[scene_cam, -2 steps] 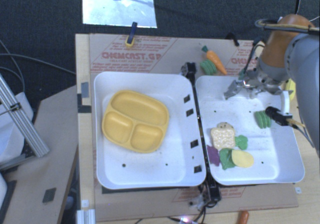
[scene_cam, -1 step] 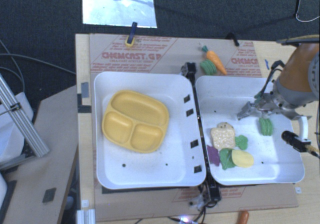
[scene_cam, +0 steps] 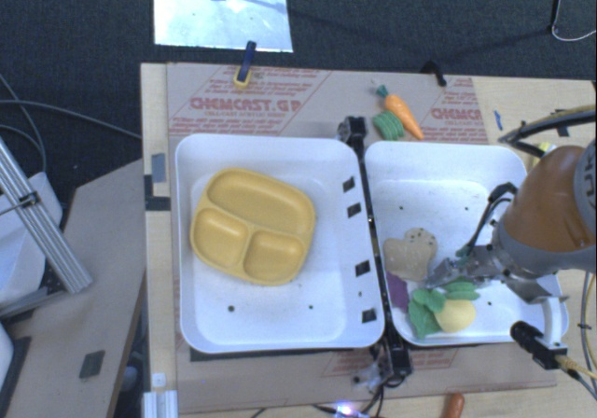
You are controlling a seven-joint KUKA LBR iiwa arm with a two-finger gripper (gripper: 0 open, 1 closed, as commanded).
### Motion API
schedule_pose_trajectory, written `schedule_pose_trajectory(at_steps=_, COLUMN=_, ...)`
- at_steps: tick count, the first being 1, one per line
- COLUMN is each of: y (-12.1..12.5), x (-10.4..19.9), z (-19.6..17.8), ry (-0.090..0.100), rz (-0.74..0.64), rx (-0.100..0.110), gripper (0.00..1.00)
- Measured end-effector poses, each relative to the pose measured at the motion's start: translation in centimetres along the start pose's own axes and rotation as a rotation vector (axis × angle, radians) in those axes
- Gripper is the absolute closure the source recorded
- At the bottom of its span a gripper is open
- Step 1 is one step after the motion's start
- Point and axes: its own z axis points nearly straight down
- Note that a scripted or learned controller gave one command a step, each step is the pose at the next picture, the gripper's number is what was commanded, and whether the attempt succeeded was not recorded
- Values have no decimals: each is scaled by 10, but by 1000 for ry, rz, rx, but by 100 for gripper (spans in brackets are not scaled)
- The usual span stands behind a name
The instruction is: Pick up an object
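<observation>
In the camera view, the gripper (scene_cam: 446, 269) sits low in the right bin (scene_cam: 448, 174), beside a tan cookie-shaped piece (scene_cam: 409, 253), green leafy toys (scene_cam: 427, 306) and a yellow lemon (scene_cam: 455, 315); I cannot tell its state. A smooth yellow divided tray (scene_cam: 252, 225) occupies the left bin (scene_cam: 280, 153), with open white floor around it.

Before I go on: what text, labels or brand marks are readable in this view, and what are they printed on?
"CHEMCAST GP": red print on the brown protective sheet behind the left bin; last letters are uncertain.
"CHEMCAST": partial repeat on the same sheet behind the right bin, cut off and blurred.
Fainter red print along the sheet's front edge is too blurred to read.
</observation>
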Motion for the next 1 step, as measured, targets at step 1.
schedule_pose_trajectory(at_steps=1, y=6, x=-3, z=-11, ry=-6, rz=1, rx=-12, gripper=100)
